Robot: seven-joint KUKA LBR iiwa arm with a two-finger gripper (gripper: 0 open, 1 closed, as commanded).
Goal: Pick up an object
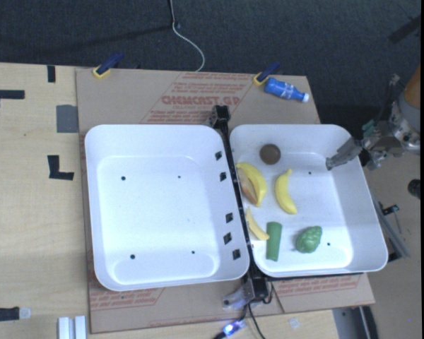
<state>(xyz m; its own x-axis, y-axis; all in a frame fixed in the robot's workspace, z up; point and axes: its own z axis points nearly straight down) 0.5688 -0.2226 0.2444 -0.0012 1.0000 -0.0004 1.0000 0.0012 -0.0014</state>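
The right bin (353, 210) holds several toy foods: a brown round piece (270, 154), a yellow banana (285, 191), a peeled banana (251, 183) against the left wall, a small yellow piece (255, 227), a green cylinder (273, 240) and a green broccoli-like lump (309, 239). My gripper (343, 155) hangs over the bin's upper right rim, with nothing seen between its fingers. It is well apart from all the objects, to the right of the brown piece.
The left bin (155, 203) sits beside the right one, joined by a black divider (230, 189). A blue bottle (286, 90) lies on the cardboard behind the bins. A cable (187, 37) runs down from the back.
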